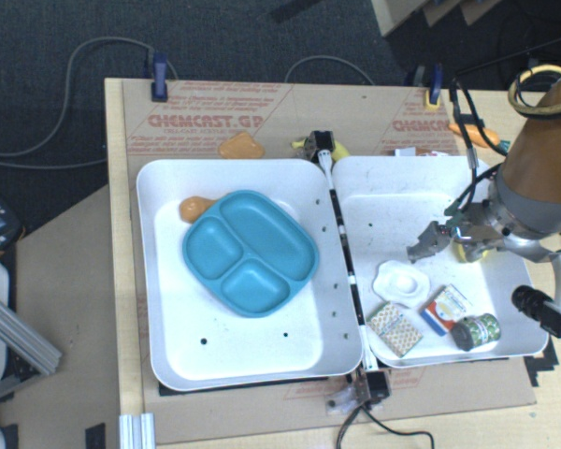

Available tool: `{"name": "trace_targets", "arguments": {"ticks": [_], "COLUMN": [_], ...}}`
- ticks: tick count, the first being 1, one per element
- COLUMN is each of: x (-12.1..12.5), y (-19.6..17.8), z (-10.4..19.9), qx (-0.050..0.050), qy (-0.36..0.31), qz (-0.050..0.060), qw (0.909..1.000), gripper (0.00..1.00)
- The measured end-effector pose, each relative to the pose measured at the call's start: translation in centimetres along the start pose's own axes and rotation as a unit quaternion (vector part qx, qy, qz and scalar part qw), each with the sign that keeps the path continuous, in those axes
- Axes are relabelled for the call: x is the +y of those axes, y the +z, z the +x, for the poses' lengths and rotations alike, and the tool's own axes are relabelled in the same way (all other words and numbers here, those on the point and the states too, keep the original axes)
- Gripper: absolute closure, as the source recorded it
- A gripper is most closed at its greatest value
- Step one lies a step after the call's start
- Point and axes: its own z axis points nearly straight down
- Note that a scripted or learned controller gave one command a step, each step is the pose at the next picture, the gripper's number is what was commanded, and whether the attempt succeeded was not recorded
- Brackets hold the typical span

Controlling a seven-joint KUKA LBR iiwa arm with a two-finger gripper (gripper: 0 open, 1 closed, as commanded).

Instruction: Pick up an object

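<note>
The tool point(437, 239) hangs low in the right bin point(393, 190), its state unclear. The likely targets cluster at the bin's near edge: a white cup point(400, 284), a patterned packet point(395, 329), and a green can point(476, 330).

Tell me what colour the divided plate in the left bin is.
The divided plate is light blue, plain with no pattern, seen clearly in the camera view.
</note>
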Motion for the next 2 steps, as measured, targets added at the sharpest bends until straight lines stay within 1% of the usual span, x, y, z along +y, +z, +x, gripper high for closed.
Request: {"name": "trace_targets", "arguments": {"ticks": [1, 2], "x": [0.2, 9.2], "y": [10.8, 13.4], "z": [-6.2, -10.8], "qx": [0.0, -0.002], "qy": [0.002, -0.001], "qz": [0.003, -0.004], "qw": [1.0, 1.0], "gripper": [0.0, 0.0]}}
